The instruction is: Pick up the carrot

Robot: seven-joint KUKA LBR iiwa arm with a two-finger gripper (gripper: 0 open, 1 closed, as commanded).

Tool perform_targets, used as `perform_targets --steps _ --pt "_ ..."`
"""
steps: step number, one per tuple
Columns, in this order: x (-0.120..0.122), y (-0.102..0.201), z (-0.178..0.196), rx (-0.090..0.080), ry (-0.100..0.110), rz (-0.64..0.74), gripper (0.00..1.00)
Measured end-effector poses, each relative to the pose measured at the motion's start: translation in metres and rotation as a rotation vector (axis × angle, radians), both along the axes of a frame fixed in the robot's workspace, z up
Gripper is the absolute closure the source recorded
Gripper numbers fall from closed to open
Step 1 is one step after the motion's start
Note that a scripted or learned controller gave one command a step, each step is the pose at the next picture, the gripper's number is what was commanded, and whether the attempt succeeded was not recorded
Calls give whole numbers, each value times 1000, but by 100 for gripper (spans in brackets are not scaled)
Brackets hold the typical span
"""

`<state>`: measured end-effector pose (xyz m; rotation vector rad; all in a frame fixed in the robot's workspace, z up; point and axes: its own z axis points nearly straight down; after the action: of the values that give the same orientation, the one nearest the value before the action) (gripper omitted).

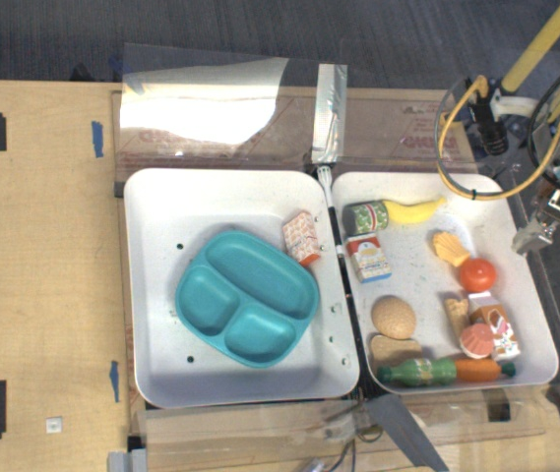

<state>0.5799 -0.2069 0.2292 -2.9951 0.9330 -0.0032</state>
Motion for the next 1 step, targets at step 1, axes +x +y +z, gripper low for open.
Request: perform_targets --steps 1 --pt "-59 2 -30 0 4 231 100"
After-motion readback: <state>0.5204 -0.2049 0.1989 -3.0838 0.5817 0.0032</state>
